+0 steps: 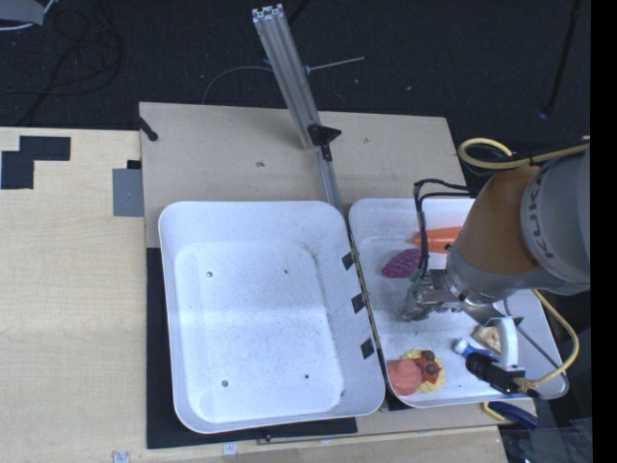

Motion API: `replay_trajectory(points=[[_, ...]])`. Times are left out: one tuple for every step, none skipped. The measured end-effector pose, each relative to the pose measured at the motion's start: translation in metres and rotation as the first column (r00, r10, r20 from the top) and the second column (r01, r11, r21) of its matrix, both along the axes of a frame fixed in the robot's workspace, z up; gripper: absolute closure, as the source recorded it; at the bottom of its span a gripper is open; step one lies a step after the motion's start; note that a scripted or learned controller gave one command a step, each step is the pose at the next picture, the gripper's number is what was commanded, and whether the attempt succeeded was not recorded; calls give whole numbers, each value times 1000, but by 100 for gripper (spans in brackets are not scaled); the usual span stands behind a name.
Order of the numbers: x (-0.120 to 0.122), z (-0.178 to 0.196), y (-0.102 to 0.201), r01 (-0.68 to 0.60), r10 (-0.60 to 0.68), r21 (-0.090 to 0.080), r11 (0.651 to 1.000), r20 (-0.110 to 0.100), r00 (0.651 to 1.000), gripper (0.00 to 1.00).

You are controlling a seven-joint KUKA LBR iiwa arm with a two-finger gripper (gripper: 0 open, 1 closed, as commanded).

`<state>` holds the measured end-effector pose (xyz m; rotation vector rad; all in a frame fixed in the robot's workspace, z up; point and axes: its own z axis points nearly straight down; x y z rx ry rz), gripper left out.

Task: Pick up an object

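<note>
Hand point(416, 309) beside purple object point(401, 263)

Lighting even, moderately bright, from overhead. White bins point(255, 307) nearly washed out, faint speckle visible. Soft shadow lay under arm point(525, 230). Dark floor point(289, 46) at top underexposed. Overall focus slightly soft, grainy.

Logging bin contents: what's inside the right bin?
Right bin holds a purple object, an orange piece and a red-and-yellow item. The gripper is down inside it. The arm covers the bin's right part; contents there unseen.
</note>
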<state>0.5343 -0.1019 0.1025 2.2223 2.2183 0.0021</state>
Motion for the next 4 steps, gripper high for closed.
replay_trajectory(points=[[6,55,-9,0,0,-1,1000,1,1000,100],[-2,112,-10,-2,2,0,1000,2,1000,100],[-1,162,-10,-1,1,0,1000,2,1000,100],[12,155,39,-5,5,1,1000,-3,1000,100]])
